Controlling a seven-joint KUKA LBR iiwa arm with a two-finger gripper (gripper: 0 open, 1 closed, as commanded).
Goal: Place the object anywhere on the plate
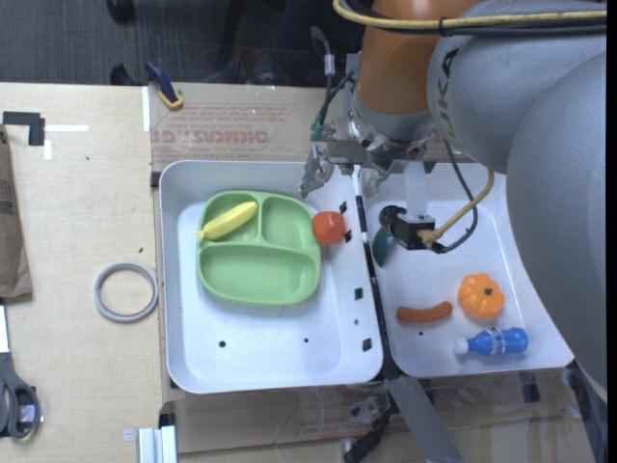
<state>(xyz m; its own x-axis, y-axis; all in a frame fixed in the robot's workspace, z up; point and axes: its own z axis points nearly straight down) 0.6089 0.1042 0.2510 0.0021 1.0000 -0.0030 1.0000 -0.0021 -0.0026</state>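
Observation:
A green divided plate lies in the left bin. A yellow banana rests in the plate's upper left compartment. A small red-orange tomato sits against the plate's right rim, beside the divider between the bins. My gripper hangs just above and behind the tomato, over the far right corner of the left bin. It is open, with nothing between its fingers.
The right bin holds a dark green piece, a brown sausage, an orange pumpkin and a blue bottle. A grey ring and scissors lie on the bench at left.

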